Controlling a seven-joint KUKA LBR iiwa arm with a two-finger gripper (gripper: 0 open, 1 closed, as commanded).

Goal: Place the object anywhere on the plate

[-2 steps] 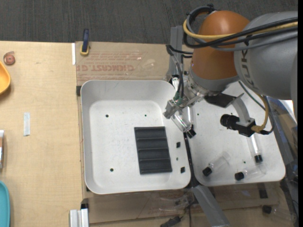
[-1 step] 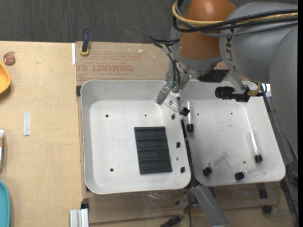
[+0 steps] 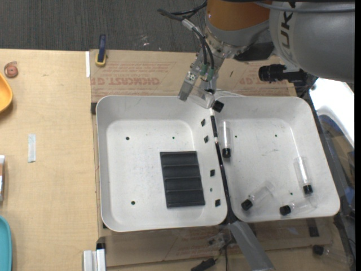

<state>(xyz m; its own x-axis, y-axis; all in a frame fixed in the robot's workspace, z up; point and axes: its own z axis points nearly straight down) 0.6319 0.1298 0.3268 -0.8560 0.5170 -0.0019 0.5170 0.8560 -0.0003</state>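
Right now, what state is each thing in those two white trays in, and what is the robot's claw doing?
Gripper: raised above the far rim between the bins, nothing visibly between its fingers.
Black ridged plate: lying flat in the left bin, nothing on it.
Vial by the divider: lying down in the right bin.
Vial on the right: lying down.
Two front vials: lying down, apart.

Plate point(image 3: 181, 179): black, rectangular, ribbed crosswise, laid flat in the left bin point(image 3: 113, 151), nearer its front and right edges. Vials: four, clear with black caps, all lying flat in the right bin point(image 3: 316, 129); one point(image 3: 225, 140) by the left wall, one point(image 3: 303, 175) by the right wall, two point(image 3: 256, 197) point(image 3: 296, 206) near the front edge.
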